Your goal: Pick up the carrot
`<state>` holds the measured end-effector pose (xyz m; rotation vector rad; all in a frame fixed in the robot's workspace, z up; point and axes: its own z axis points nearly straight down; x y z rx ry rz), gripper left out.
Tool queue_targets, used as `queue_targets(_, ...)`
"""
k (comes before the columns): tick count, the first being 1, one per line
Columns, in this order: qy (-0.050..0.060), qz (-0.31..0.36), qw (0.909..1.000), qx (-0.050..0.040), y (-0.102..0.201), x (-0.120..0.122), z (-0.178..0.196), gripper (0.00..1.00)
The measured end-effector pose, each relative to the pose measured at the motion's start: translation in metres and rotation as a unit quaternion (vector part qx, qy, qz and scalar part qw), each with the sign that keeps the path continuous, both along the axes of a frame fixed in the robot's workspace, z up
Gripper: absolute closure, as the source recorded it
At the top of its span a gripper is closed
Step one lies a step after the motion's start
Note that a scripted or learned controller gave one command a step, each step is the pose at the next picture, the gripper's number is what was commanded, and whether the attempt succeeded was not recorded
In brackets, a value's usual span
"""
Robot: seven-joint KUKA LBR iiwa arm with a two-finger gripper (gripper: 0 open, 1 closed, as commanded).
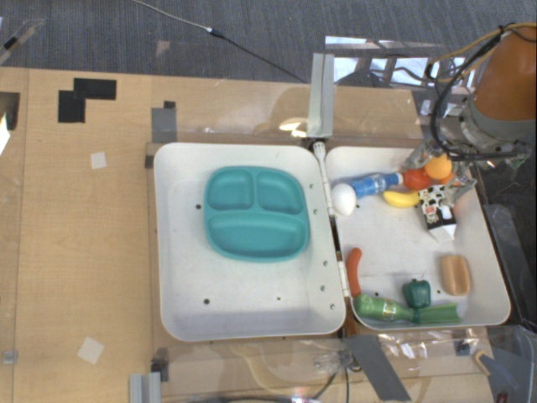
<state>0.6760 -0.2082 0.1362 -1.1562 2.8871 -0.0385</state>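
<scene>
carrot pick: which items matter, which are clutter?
Job: carrot; gripper; right bin.
Clutter: teal plate; egg; blue bottle; banana; orange; bread roll; green bottle; green pepper.

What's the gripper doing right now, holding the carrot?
Gripper: low over the right bin's back corner beside an orange ball; open or shut cannot be told.

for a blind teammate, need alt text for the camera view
The robot arm reaches from the right over the far end of the right bin, which holds toy foods: egg, banana, bread roll. The left bin holds a teal divided plate.
</scene>
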Motion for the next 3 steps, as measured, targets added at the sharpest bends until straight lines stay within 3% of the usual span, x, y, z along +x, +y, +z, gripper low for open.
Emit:
queue_targets(1, -0.002, 0.026, 0.9997, -0.0022, -0.001, 0.002, -0.005, 0.0)
queue_targets(2, 0.004, -0.032, 0.9995, 0.0041, 0.001, 0.0, -0.039, 0.0)
queue_targets(3, -0.004, -0.033, 0.9995, 0.0038, 0.001, 0.004, -0.022, 1.0)
